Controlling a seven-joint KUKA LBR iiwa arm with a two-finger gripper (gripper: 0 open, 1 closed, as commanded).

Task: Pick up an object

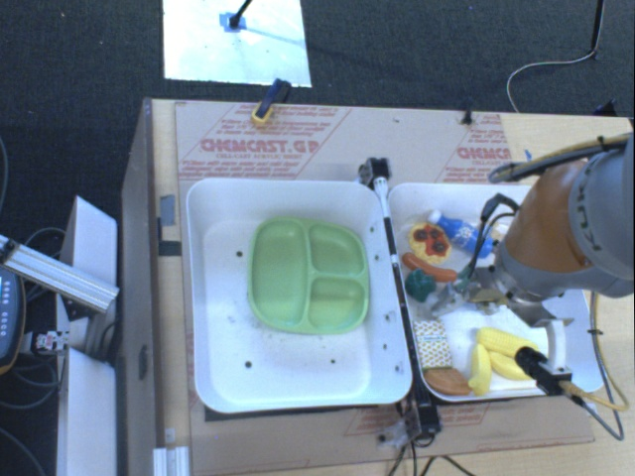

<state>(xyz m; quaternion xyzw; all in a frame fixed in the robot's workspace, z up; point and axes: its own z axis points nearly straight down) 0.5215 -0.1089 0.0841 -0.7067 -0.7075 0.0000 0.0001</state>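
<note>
At the lower right of the frame, the yellow banana lies untouched; the tool hovers left of it, its opening unclear. Next comes descent.

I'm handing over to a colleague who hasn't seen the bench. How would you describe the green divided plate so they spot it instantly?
Look at the left shallow white plastic bin of the two. The pale green divided plastic plate lies flat near its middle, with three compartments. It is alone in that bin, while the small toy foods crowd the right white bin.
</note>
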